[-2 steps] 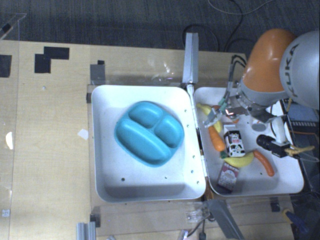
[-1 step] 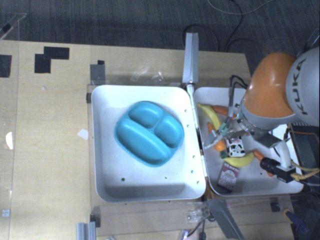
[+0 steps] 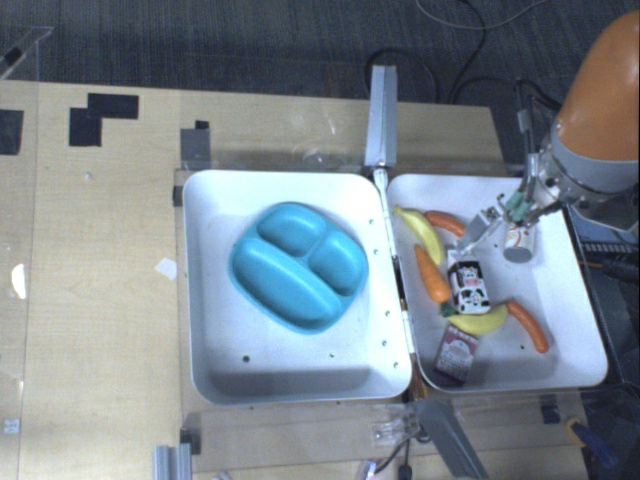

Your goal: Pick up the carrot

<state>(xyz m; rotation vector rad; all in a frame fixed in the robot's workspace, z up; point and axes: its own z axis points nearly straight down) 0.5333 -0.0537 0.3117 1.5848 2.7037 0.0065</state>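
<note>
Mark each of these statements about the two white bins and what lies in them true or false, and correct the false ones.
1. The blue divided plate lies in the left white bin. True.
2. The orange carrot lies in the left bin. False: it lies in the right white bin, near the divider.
3. Two yellow bananas lie in the right bin. True.
4. The two-finger gripper holds the carrot. False: it hovers apart from the carrot, up and to the right.
5. The black-and-white carton lies on the plate. False: it lies in the right bin.
</note>
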